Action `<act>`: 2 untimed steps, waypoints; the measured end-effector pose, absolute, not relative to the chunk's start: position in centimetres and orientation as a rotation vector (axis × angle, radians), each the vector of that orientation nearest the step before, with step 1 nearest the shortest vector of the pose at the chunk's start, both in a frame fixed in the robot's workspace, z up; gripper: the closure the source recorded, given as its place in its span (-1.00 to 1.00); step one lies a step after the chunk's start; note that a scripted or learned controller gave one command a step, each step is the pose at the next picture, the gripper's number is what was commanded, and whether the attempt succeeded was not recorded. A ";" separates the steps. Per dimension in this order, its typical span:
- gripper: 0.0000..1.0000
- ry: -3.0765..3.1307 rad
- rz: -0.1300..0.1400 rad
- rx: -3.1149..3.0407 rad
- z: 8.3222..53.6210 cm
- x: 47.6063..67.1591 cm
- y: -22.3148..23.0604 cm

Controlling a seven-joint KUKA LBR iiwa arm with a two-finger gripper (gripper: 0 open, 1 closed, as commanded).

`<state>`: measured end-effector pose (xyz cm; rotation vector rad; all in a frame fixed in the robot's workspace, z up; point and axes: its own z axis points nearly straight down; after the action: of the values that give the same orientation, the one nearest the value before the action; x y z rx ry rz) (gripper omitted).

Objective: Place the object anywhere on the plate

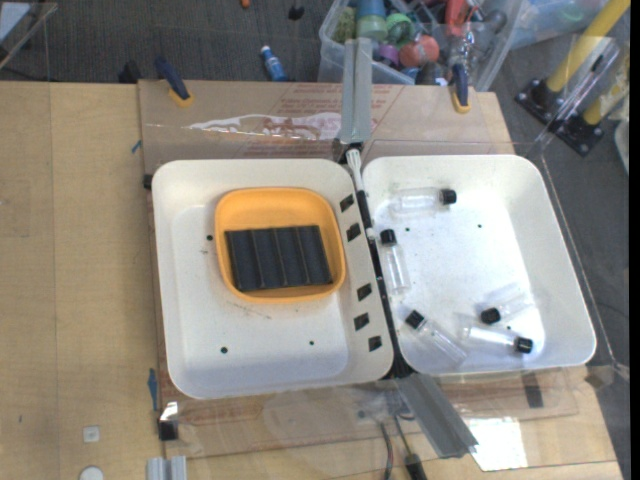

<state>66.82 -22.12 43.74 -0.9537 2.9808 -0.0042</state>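
An orange plate point(236, 208) with rounded corners sits in the left white bin point(190, 348), toward its back. A black ridged block point(278, 258) lies flat on the plate and covers most of its floor. In the right white bin point(520, 198), several clear vials with black caps lie on their sides. One vial point(424, 200) is near the back. Another vial point(394, 266) lies along the divider. A pair of vials point(498, 336) rests at the front right.
A metal divider strip point(362, 258) with black tabs runs between the bins. Behind the bench stands a clear tub of colourful toys point(430, 13). Blue clamps point(176, 86) hold the cardboard backing. A yellow pole point(595, 28) leans at the top right.
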 end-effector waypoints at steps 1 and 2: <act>1.00 2.744 -0.005 -1.508 43.7 66.8 -22.1; 1.00 2.475 -0.005 -1.920 43.7 66.8 -22.1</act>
<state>66.81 -22.10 43.66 -1.9196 2.4747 -0.0053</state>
